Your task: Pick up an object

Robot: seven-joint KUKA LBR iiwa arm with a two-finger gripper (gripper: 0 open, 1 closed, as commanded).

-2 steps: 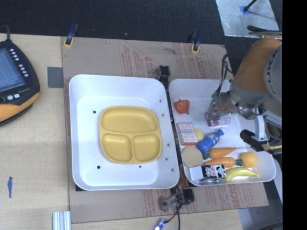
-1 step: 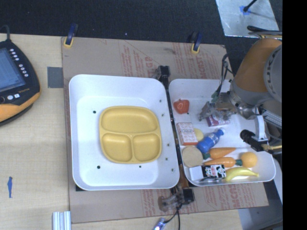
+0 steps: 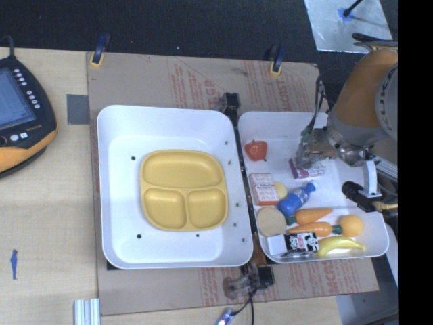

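My gripper [image 3: 308, 157] hangs low over the far part of the right bin [image 3: 284, 120], just above a small purple and pink packet [image 3: 306, 172]. Whether it touches the packet is hard to tell. In the same bin lie a red strawberry-like piece [image 3: 256, 150], a small printed box [image 3: 262, 187], a blue bottle [image 3: 296, 200], two carrots [image 3: 313, 216], an orange [image 3: 350, 225], a banana [image 3: 340, 247], a black and white carton [image 3: 301, 242] and a beige disc [image 3: 270, 221].
The left bin [image 3: 111, 181] holds a yellow divided plate [image 3: 184, 188]. A teach pendant [image 3: 17, 114] lies at the bench's far left. Clamps [image 3: 275, 59] pin the cardboard sheet under the bins. The arm's orange band [image 3: 365, 80] rises at the right.
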